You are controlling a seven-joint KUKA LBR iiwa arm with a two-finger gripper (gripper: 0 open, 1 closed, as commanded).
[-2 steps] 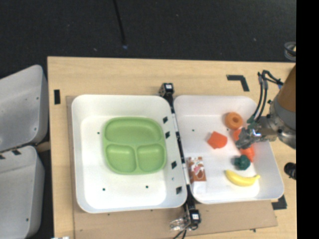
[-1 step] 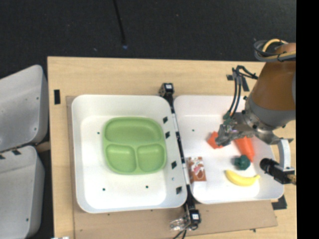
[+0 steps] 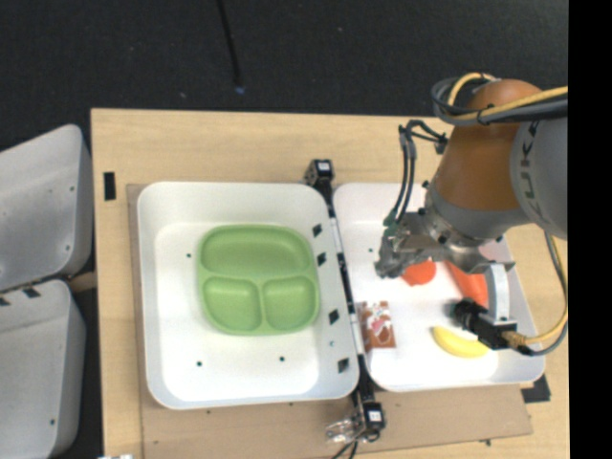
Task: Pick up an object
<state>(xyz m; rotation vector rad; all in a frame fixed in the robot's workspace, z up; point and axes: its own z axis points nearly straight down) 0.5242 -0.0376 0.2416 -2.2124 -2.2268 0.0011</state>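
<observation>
My gripper (image 3: 394, 258) hangs low over the middle of the right bin (image 3: 421, 371), just left of an orange-red object (image 3: 419, 273) that pokes out from under the wrist. Another orange piece (image 3: 470, 283) lies to the right of it, partly hidden by the arm. A yellow banana (image 3: 457, 343) rests near the bin's front right. A small red and brown packet (image 3: 379, 324) lies at the bin's left side, near the divider. Nothing shows between the fingers from this angle.
The left bin (image 3: 172, 352) holds a green divided plate (image 3: 257, 277) in its middle. The arm's orange and grey body covers the back right of the right bin. Bare white floor lies along the right bin's front edge.
</observation>
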